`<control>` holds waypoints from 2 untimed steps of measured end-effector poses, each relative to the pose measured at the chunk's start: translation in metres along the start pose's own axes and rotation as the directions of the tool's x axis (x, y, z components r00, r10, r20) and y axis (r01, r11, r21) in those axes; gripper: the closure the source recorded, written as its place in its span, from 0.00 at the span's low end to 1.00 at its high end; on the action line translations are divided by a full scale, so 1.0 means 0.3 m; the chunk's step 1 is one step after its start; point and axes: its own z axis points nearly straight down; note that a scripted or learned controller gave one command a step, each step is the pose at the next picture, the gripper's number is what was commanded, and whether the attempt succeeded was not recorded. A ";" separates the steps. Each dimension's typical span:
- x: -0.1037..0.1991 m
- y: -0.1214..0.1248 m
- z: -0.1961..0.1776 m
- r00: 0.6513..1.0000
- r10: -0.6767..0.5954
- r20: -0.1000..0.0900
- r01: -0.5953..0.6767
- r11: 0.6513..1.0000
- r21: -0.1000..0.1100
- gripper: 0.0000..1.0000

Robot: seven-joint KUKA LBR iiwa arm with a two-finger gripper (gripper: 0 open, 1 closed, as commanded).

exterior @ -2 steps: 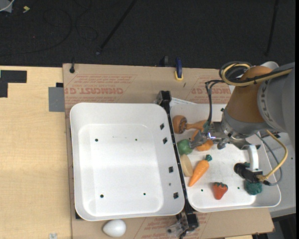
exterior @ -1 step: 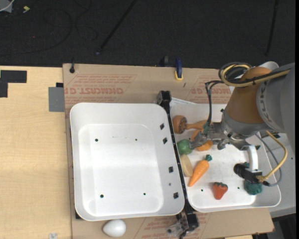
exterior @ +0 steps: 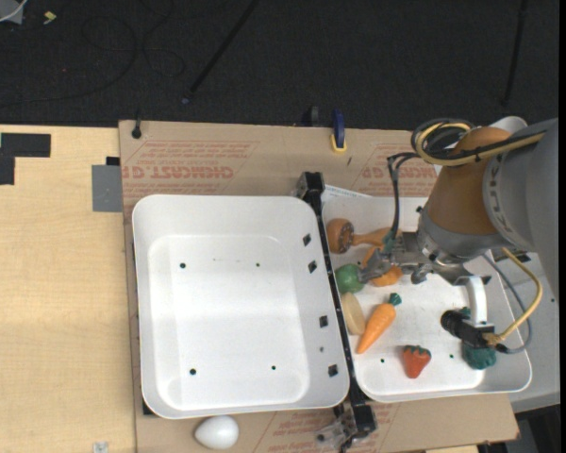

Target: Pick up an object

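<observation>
Toys are bunched in the right bin (exterior: 509, 380), along its left side & bottom, prob. because that bin is the pick side; the left bin (exterior: 151, 253) sits beside it, the two touching along a black clamp strip (exterior: 325, 281). Arm (exterior: 472, 196) comes in from the right & hangs low over the cluster at the right bin's upper left, so gripper (exterior: 389, 260) is already among the toys, not above bare floor.

Fingers: can't tell if open or closed. Dark metal tips blur into the things under them, & no toy shows clearly between them, so no grip claimed.

Likely target, judging by where the tips point: a small orange piece (exterior: 387, 276) right under/touching the tips, w/ a green ball (exterior: 348, 278) just to its left against the bin wall. An orange-brown round toy (exterior: 340, 234) lies just above-left of the tips, close but apart. Carrot (exterior: 377, 324) lies tilted below the gripper, near, not touching; a pale block (exterior: 355, 314) rests beside it at the wall. Strawberry (exterior: 415, 360) is further down, well apart. A dark teal thing (exterior: 474, 340) lies at the right, under the cable loop, too dim to name.

White egg (exterior: 216, 432) sits outside both bins, on the board below the left one, out of play
</observation>
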 end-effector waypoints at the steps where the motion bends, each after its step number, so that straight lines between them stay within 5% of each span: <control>1: 0.002 0.000 0.000 1.000 0.001 -0.001 -0.001 1.000 -0.001 0.00; 2: 0.004 0.002 0.000 1.000 0.001 -0.001 -0.001 1.000 -0.001 0.00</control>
